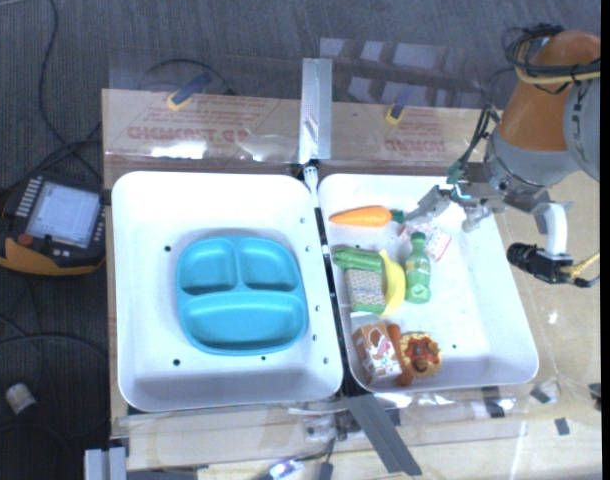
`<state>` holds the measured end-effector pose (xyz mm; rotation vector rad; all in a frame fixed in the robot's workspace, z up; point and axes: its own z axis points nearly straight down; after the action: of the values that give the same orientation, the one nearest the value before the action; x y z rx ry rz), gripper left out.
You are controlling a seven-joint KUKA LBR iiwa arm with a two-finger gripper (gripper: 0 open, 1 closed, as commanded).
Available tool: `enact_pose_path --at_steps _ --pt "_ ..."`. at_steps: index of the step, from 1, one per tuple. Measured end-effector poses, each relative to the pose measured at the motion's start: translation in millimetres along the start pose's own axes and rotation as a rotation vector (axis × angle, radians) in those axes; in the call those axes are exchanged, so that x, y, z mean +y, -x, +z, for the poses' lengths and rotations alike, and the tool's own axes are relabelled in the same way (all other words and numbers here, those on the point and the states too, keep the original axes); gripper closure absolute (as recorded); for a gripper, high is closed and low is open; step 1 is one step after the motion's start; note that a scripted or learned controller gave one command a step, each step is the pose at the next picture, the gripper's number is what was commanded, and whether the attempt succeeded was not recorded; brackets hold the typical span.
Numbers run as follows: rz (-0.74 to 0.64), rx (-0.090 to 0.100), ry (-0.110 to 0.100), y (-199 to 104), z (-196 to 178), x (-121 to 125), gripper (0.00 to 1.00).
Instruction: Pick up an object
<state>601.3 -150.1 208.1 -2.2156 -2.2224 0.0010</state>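
Two white bins [135,298], one blue tray [243,293], one carrot [361,216], one banana [393,282].

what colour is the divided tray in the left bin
Light blue, almost turquoise. The divided tray shows plainly in the camera view.

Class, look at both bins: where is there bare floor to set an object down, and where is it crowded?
Bare floor: the right bin's right half, between the green bottle and its right wall; also the strip around the blue tray in the left bin. Crowded: the right bin's left side, from carrot through banana down to the front snack packets.
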Motion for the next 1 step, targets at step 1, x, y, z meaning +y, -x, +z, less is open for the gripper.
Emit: enact_pose_path --at_steps 1 --pt "-0.204 0.000 0.000 4.8 109.0 -48.8 0.00"
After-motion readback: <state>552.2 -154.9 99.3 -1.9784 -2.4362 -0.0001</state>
